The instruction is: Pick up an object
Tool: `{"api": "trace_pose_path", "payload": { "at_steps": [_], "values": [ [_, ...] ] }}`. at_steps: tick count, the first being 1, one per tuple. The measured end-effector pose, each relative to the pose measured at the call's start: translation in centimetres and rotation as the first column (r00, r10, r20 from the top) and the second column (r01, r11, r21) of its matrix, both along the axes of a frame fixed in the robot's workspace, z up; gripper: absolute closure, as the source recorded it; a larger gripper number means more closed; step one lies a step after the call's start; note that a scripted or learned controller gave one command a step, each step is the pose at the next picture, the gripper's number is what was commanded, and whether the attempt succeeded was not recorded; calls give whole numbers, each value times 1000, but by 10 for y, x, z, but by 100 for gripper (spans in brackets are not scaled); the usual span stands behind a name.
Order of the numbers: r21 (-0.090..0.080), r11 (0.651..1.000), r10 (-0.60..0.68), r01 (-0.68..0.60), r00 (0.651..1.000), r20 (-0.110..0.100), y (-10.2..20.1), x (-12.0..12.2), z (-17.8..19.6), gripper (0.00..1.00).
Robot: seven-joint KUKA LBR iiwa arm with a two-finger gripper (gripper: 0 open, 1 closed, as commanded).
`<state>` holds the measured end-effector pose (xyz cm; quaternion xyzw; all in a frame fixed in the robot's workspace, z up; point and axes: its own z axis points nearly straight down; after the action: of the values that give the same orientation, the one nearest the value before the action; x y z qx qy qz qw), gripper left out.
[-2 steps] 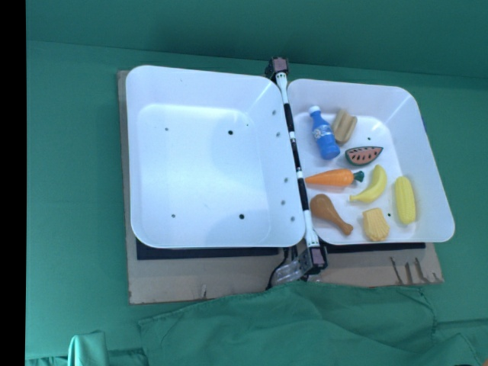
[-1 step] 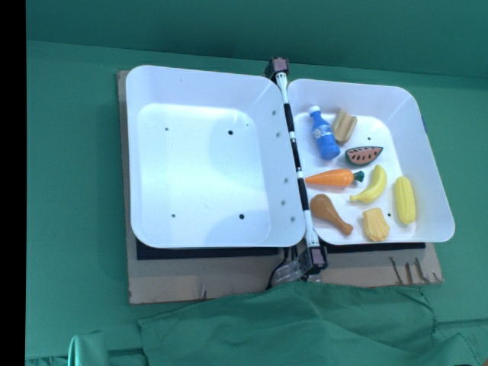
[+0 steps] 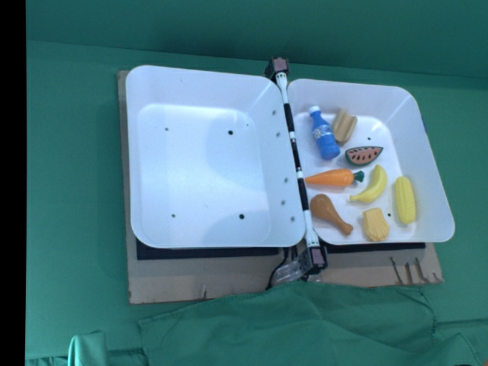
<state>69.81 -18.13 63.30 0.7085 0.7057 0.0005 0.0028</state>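
I cannot tell the pincer's state, and since the toys lie crowded in the right bin (image 3: 428, 128), a grasp at the carrot (image 3: 332, 178) may push the banana (image 3: 371, 186) or the drumstick (image 3: 329, 212) aside.

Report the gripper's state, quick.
Gripper: cannot be told.

The rig's hardware here is 1 black-and-white banded rod (image 3: 294, 158) with dark end clamps (image 3: 277, 68).
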Motion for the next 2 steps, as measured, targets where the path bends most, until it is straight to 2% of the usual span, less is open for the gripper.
{"api": "trace_pose_path", "payload": {
  "at_steps": [1,2],
  "values": [
    [2,1000,4,-4,1000,-3,38,1,-26,0],
    [-1,1000,1,-1,1000,7,33,0,2,0]
  ]
}}
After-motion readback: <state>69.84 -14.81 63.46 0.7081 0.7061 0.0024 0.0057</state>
